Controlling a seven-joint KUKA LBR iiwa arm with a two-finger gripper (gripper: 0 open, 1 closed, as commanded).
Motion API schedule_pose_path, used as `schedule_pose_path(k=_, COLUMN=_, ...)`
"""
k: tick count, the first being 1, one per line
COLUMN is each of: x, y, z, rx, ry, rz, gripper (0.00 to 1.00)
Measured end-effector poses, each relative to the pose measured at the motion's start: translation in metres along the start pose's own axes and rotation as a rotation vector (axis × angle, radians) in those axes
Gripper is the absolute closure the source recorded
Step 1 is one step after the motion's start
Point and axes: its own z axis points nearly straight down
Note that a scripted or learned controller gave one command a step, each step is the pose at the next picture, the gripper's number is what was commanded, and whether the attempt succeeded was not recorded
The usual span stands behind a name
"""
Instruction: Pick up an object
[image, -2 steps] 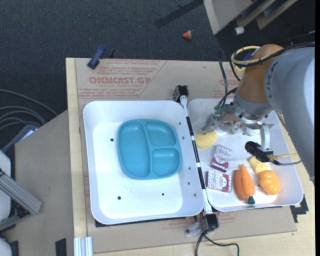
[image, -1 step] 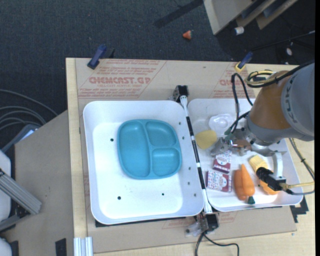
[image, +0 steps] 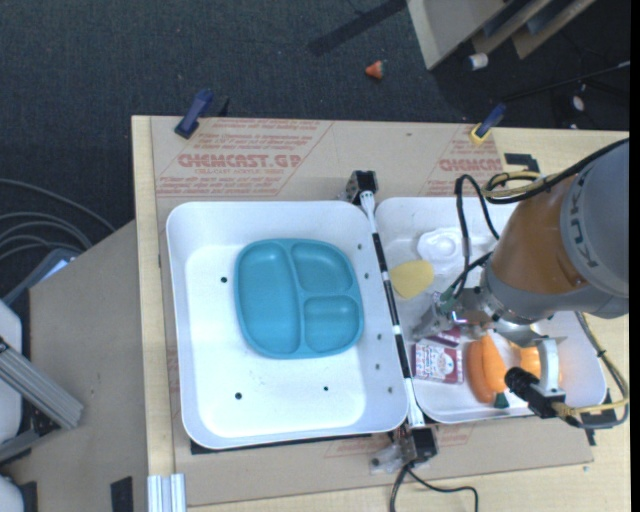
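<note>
White bins sit side by side – a blue plate (image: 298, 297) in the left, a carrot (image: 486, 368) in the right beside the claw (image: 455, 312). Its grip – cannot tell.

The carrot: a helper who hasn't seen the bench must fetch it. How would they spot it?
Look in the right-hand bin, under the arm. Near its front edge lies the carrot, beside a small red-and-white packet. It is the only long orange thing there.

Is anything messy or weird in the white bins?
Nothing looks spilled or broken. The blue divided plate lies flat in the left bin. In the right bin, the orange carrot, a small red-and-white packet and a yellow piece lie jumbled together.
</note>
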Motion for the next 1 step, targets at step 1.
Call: schedule_pose_path(k=1, x=0.0000, y=0.0002, z=-0.0097, rx=-0.001, ry=0.000, rz=0.000, gripper=1.00)
